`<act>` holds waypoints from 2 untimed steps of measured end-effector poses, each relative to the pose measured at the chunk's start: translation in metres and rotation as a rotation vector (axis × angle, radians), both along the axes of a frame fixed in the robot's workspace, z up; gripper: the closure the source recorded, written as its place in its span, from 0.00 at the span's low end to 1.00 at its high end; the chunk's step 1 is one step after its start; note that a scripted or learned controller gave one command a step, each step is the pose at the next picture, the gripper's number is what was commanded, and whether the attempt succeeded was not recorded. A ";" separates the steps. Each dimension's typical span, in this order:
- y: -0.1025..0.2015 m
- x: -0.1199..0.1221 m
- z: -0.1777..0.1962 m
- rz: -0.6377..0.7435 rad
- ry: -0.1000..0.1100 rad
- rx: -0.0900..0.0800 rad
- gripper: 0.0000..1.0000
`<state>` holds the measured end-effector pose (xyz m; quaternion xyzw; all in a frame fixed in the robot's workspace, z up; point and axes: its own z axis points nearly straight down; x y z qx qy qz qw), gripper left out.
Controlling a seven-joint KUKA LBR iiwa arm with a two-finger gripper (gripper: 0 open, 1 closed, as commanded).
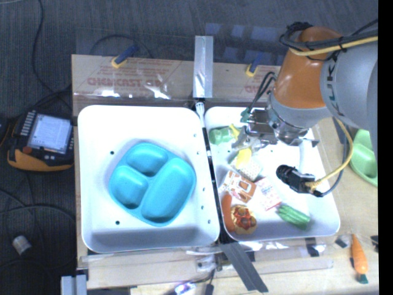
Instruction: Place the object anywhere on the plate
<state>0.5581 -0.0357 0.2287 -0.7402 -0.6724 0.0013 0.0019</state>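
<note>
A blue three-compartment plate (153, 184) lies in the left white bin (92, 128). The right bin (325, 217) holds several small items: a green piece (218, 134) at the back left, a yellow piece (244, 157), patterned packets (241, 185), a round red-orange toy food (241, 219) and a green vegetable (293, 214). My gripper (250, 137) hangs over the back of the right bin, just above the yellow piece and right of the green piece. I see nothing clearly held between its fingers.
A metal divider (210, 171) separates the two bins. Outside the bins, a light green object (366, 155) and an orange carrot toy (359, 258) lie on the bench at right. A handheld control device (43, 139) sits on the floor at left.
</note>
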 end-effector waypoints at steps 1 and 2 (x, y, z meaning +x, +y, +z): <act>0.060 -0.007 -0.047 0.380 0.000 0.003 1.00; 0.134 0.000 -0.046 0.481 -0.001 0.002 1.00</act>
